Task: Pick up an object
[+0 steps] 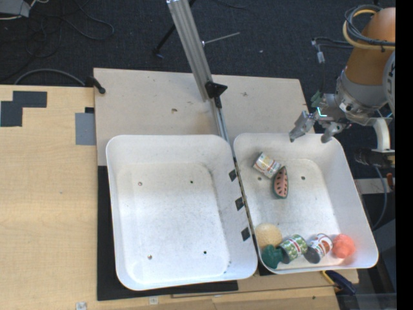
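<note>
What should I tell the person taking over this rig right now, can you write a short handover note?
Gripper: open, holding nothing, hanging over the far edge of the right bin.
Things: all in the right bin. A small can and a watermelon slice toy lie mid-bin; a yellowish ball, a green toy, two more cans and an orange ball sit along the near wall.
Done: nothing picked up.
Left: lower onto one object, grip, lift.

A robotics lab — loose cables [39,5] on dark carpet, aluminium mast [193,47].
</note>
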